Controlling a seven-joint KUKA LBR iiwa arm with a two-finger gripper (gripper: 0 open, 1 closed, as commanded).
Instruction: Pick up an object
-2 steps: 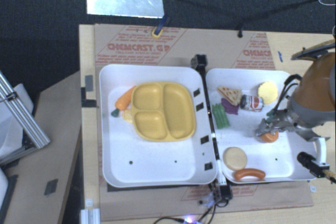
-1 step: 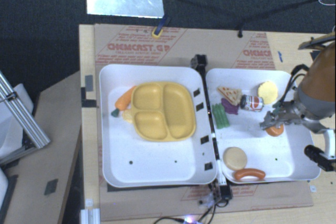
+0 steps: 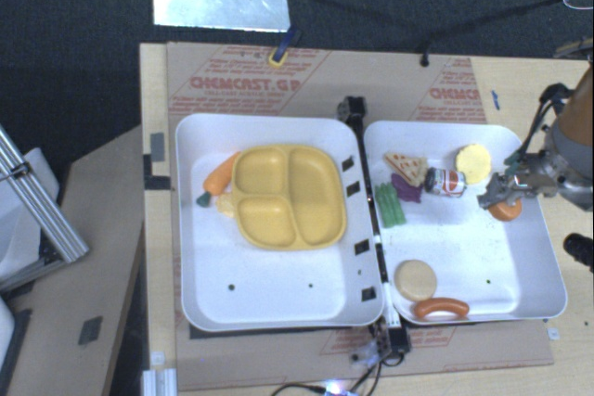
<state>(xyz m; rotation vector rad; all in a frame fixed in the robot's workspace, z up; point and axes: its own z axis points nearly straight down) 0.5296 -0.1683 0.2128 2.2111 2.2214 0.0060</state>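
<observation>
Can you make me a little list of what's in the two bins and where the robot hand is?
left bin: yellow tray, carrot beside it
right bin: sandwich, can, yellow disc, green piece, purple piece, bun, sausage, orange piece
gripper: over right bin's right side, by the orange piece

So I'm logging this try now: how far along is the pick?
Done: the claw has reached the right bin's far right side, right over an orange piece. In hand: nothing visibly lifted; the grip cannot be judged from here. Left: securing and raising an object. The can, sausage and carrot lie untouched.
</observation>
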